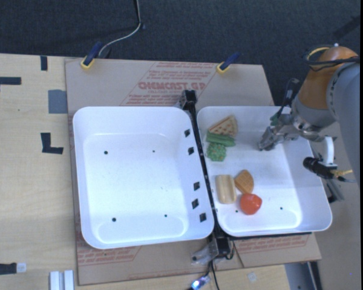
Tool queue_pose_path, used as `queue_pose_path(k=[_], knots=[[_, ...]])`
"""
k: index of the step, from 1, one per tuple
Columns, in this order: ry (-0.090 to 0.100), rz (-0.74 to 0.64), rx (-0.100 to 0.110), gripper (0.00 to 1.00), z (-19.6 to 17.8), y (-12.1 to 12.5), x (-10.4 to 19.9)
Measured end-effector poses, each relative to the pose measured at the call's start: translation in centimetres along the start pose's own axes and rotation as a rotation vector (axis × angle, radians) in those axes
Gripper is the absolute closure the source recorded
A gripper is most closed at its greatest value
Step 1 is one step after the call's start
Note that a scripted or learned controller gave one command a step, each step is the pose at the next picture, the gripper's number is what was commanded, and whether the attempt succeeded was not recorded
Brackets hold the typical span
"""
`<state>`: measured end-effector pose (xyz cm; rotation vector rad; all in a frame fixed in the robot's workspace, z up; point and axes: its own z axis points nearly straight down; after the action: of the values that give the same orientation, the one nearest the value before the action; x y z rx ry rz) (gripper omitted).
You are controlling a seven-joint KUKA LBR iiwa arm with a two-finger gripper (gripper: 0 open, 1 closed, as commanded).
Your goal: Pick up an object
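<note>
Two white bins sit side by side on a cardboard sheet [169,83] laid over the desk [24,180]. The left bin [85,180] and the right bin [302,180] meet along a black divider with clips.

All objects lie in the left half of the right bin:
- Wedge [224,126]: tan, triangular, with a lattice surface. It lies flat near the far left corner, its apex toward the far right.
- Green piece [218,145]: two tones of green, a darker bar lying crosswise just beside the wedge's near edge, with a rounder, lighter lump below it. The two appear to touch; whether they are one item cannot be told.
- Block [225,188]: pale cream, oblong. Its long axis runs roughly near to far, parallel to the divider.
- Orange piece [244,181]: rounded, tan-orange, touching the block's right side.
- Red ball [250,204]: red-orange, round, just beside the near edge of the orange piece.

The arm [333,95] enters from the right, its orange band above the wrist. The end effector [267,142] hangs low over the far right part of the right bin, well apart from every object. Whether it is spread or pressed together cannot be told. Nothing is seen between its tips.
</note>
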<state>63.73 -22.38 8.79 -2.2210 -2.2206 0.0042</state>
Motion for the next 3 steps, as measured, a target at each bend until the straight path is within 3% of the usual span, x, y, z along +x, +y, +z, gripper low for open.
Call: queue_pose_path(k=[1,2,3], knots=[[0.0,-0.001,-0.001,1.0,-1.1,-1.6,0.0],[0.001,-0.003,-0.003,1.0,0.3,2.3,0.1],[0.0,-0.001,0.0,1.0,-0.2,0.0,0.0]])
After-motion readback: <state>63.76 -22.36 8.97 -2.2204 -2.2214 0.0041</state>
